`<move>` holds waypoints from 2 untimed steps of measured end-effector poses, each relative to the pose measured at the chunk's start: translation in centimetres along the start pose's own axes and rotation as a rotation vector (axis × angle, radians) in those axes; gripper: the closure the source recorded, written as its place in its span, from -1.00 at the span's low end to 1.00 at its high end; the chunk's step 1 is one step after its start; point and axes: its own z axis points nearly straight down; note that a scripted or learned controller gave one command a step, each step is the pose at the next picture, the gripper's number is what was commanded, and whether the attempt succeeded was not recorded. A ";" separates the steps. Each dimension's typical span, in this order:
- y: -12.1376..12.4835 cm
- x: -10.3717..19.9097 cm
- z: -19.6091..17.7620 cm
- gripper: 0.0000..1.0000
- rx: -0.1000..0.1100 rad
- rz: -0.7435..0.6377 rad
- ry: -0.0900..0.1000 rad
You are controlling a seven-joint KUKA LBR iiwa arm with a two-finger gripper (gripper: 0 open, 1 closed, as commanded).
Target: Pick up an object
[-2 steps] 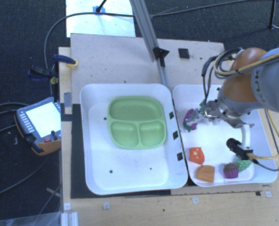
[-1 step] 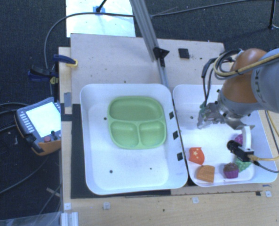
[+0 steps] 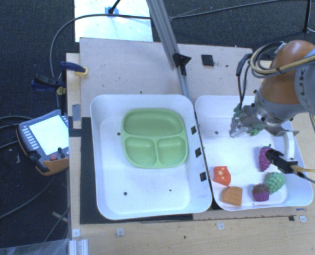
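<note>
My gripper (image 3: 241, 127) hangs over the upper left part of the right bin (image 3: 215, 116), above bare white floor. Several toy foods lie toward that bin's front: a red piece with a yellow mark (image 3: 221, 175), an orange block (image 3: 232, 195), a purple grape bunch (image 3: 261, 192), a green grape bunch (image 3: 274, 181) and a magenta fruit (image 3: 264, 158). The nearest of them, the magenta fruit, lies below and to the right of the gripper, apart from it. I see nothing held in the gripper.
A green three-compartment plate (image 3: 155, 138) rests in the left bin (image 3: 109, 185). A metal pole (image 3: 165, 28) slants down to the bins' shared back edge. Cables run beside the arm at the right. A handheld pendant (image 3: 44, 139) lies off the bench at the left.
</note>
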 end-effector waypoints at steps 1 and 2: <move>0.0 -0.1 -4.4 1.00 0.000 -0.001 0.000; 0.1 -0.1 -8.7 1.00 -0.001 -0.001 0.000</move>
